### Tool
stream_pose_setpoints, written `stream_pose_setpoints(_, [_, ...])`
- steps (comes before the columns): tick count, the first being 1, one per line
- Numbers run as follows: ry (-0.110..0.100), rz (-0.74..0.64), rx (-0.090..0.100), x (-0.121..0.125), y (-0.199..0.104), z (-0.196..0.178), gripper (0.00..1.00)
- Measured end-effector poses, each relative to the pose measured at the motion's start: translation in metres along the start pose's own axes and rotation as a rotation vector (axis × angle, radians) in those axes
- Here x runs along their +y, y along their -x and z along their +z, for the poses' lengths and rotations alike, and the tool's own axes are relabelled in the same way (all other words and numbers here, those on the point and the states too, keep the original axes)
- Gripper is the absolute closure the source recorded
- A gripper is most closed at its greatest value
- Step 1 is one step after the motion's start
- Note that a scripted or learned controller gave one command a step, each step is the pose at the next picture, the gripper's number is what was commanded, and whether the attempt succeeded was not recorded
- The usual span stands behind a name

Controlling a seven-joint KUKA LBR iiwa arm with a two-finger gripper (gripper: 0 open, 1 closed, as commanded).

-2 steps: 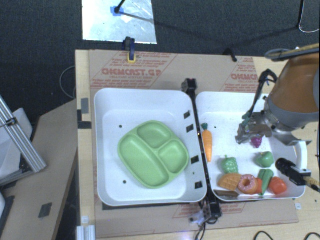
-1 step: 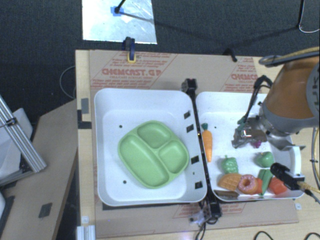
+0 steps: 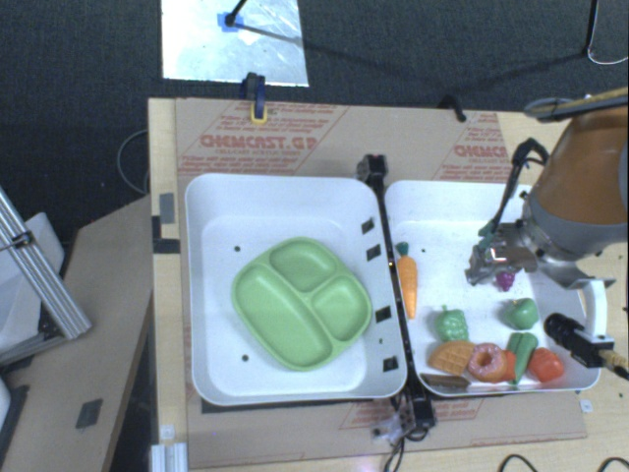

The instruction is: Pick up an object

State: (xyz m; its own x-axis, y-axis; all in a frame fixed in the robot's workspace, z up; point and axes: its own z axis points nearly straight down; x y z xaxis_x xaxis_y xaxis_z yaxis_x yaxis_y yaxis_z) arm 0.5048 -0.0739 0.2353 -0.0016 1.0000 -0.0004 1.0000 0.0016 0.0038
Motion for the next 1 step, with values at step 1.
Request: stream_pose_setpoints(1, [-0.003,-0.004,0.0,0.005,-0.0099,0.0131,1.0])
